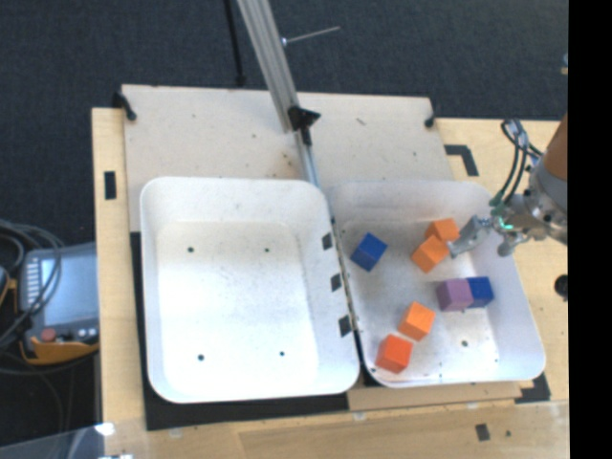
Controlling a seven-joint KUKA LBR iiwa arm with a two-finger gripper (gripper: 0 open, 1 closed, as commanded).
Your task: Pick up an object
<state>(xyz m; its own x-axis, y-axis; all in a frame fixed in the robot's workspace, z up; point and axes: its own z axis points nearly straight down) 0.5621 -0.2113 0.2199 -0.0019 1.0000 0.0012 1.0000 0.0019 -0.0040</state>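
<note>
The right bin (pixel 516 352) holds several small blocks. A blue cube (pixel 369 251) lies near its left wall. Two orange cubes (pixel 443 229) (pixel 430 253) touch each other near the middle. A purple block (pixel 455 295) sits against another blue block (pixel 481 291). Lower down lie an orange cube (pixel 417 319) and a red-orange cube (pixel 394 353). My gripper (pixel 485 241) hovers at the bin's right side, just right of the orange pair. It is open, with nothing between its fingers; the left finger (pixel 465 237) points toward the orange cubes.
The left bin (pixel 158 256) stands beside the right one, sharing a raised rim in the middle. A slanted metal pole (pixel 273 55) rises from the back of the bench. A grey box with cables (pixel 53 290) sits off the bench's left side.
</note>
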